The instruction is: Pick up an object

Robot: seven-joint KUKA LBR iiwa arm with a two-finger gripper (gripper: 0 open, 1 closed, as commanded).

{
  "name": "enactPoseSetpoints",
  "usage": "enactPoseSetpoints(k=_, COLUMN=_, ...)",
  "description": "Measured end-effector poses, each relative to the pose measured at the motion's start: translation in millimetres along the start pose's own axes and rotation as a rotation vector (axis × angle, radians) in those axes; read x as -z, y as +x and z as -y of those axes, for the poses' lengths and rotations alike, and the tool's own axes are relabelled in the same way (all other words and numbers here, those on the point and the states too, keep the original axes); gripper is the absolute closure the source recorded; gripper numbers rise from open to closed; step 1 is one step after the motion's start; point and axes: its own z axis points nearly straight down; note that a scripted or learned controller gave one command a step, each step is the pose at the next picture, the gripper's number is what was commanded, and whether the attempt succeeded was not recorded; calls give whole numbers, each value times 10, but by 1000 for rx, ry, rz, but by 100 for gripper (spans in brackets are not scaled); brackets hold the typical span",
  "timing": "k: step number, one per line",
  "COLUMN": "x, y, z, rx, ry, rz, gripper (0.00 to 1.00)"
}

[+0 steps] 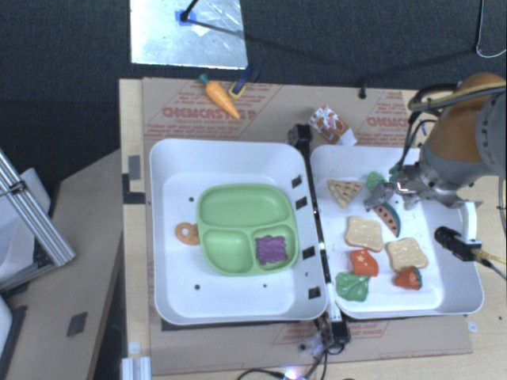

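1. A dark carpeted floor surrounds the tabletop (135, 236), which bears a cardboard sheet (261, 105) under two shallow white plastic bins.
2. The right bin (459, 291) gathers soft-looking toy foods within the arm's reach: toast slices, a waffle wedge, a glossy red-and-green watermelon slice (389, 218).
3. The hand (386, 194) hovers just above that slice; I cannot tell its grip.
4. The left bin (170, 212) holds a moulded green divided plate (238, 212).

The watermelon slice (388, 217), red with a green rind, lies flat in the right bin (467, 291), tilted toward 5 o'clock. The toast slice (364, 233) lies just beside it at 8 o'clock.
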Motion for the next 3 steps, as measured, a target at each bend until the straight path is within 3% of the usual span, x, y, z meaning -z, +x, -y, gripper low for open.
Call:
enactPoseSetpoints(k=1, x=-373, y=5, z=-8, rx=0, ry=-3, rz=0, gripper=0)
enactPoseSetpoints(k=2, x=-247, y=-2, z=-20, rx=1, ry=-8, rz=2, gripper=100)
enactPoseSetpoints(k=3, x=393, y=-14, z=3, rx=2, ry=-9, rz=2, gripper=100)
